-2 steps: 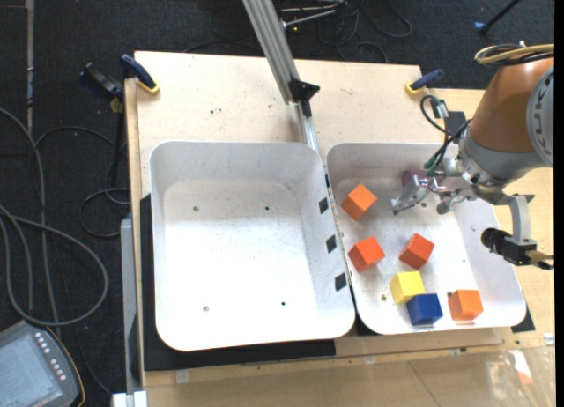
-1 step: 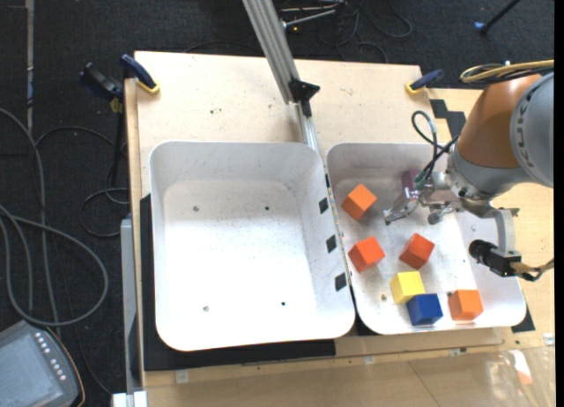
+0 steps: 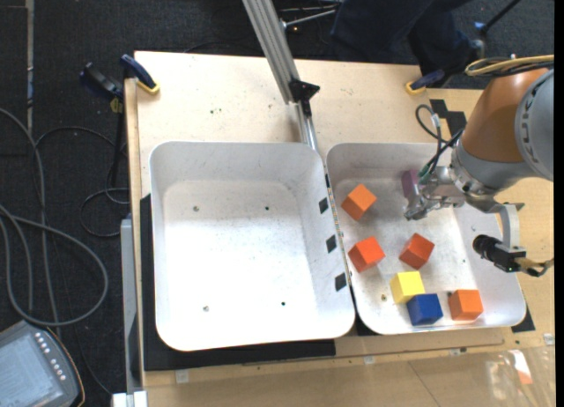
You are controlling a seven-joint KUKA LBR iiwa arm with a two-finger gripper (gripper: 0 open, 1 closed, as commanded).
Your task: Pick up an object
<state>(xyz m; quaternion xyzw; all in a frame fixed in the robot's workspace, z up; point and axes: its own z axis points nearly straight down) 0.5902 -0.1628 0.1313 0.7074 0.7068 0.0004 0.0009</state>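
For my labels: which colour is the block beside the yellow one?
Blue, touching the yellow block; seen in the camera view.

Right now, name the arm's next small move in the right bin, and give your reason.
Probably shift the gripper slightly left and lower it toward the nearest orange cube. The cube sits apart from the other blocks, near the right bin's upper left, just beside the gripper.
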